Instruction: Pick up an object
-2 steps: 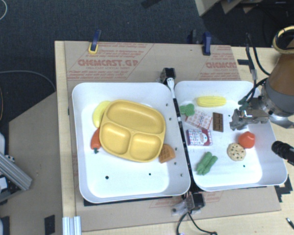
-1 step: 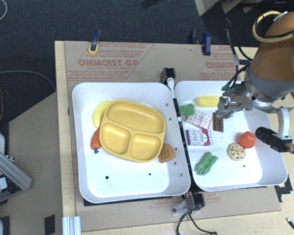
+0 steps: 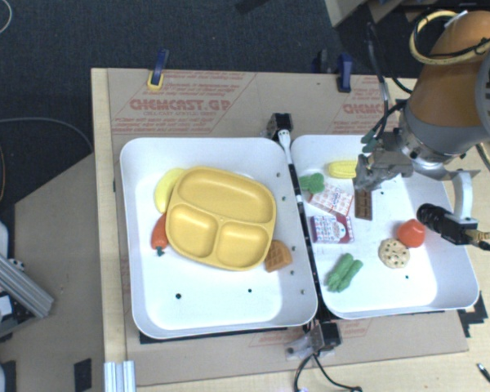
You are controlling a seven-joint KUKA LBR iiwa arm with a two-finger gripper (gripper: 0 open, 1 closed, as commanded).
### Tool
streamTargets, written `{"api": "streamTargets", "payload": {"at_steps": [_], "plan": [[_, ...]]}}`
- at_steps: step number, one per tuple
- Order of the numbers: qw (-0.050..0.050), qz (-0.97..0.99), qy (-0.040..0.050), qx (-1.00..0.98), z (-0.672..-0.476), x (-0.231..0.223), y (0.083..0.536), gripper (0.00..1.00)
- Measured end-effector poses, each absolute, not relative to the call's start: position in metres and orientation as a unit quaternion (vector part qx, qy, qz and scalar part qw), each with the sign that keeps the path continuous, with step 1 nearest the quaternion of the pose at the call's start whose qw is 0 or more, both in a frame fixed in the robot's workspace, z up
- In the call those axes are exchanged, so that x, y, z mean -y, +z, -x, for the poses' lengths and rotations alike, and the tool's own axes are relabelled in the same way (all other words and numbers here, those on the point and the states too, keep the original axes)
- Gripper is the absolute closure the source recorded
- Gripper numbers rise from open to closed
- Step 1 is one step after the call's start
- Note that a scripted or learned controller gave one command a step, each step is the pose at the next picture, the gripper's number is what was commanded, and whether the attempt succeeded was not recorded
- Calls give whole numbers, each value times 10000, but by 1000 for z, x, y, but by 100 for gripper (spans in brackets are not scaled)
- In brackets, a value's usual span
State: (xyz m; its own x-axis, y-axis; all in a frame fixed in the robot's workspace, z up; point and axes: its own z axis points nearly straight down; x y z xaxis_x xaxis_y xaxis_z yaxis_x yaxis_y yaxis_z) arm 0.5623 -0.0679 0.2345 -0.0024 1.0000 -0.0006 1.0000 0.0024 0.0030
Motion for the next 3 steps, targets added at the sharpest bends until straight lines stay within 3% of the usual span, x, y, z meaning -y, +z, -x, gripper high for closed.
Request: {"api": "streamTargets", "payload": {"at_steps": [2,3], "plan": [[-12,-7079,-12,-7064,-556,74,216,100],[17,-7066,12,-7076,-563,69,236,100]]}}
